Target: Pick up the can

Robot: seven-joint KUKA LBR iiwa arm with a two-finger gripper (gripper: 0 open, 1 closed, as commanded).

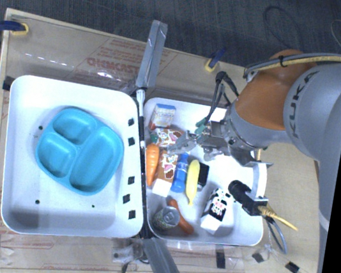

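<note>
The gripper [191, 137] hovers over the right bin's [251, 234] far clutter; whether it is apart or together, I cannot tell. The approach seems unfinished. Next it must travel to the can [167, 217] at the near edge.

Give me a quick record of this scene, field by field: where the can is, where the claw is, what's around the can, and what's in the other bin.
can: silver can, near front edge of right bin
claw: claw over the back of the right bin, well away from the can
beside can: carrot, banana, blue bottle, cow-print carton
left bin: left bin holds a blue divided tray
task state: can not yet picked up
</note>
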